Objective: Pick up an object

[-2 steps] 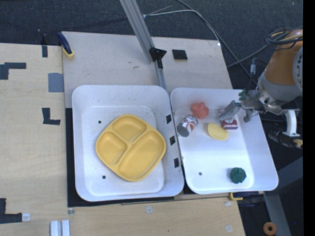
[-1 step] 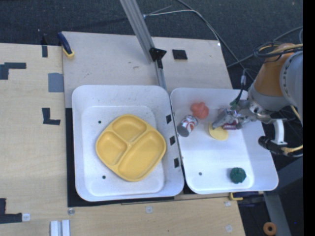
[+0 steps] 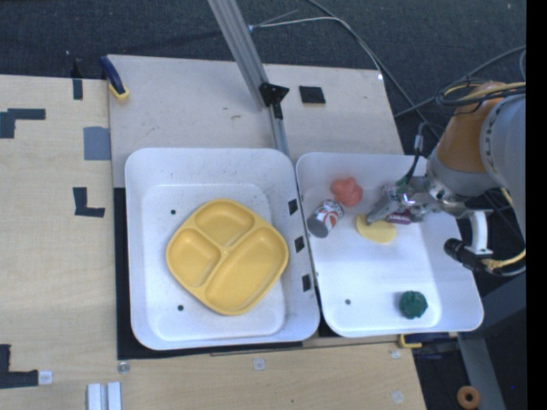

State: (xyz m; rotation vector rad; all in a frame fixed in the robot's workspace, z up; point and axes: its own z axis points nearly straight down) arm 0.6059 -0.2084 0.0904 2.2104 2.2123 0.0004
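The right white bin (image 3: pixel 367 306) holds a small red-and-silver can (image 3: pixel 325 217) lying on its side, a pinkish-red lump (image 3: pixel 346 190), a pale yellow piece (image 3: pixel 377 229) and a dark green ball (image 3: pixel 414 304). My gripper (image 3: pixel 382 212) reaches in from the right and hangs low just above the yellow piece, its fingers pointing left and down. Its tips sit at the upper edge of the yellow piece. Nothing shows between the fingers. The grey arm with its orange band (image 3: pixel 466 139) stands over the bin's right rim.
The left white bin (image 3: pixel 145 229) carries a yellow divided plate (image 3: pixel 226 254). A slanted metal pole (image 3: pixel 244 41) rises behind the bins. Cables run along the right side. The wooden bench top lies to the left.
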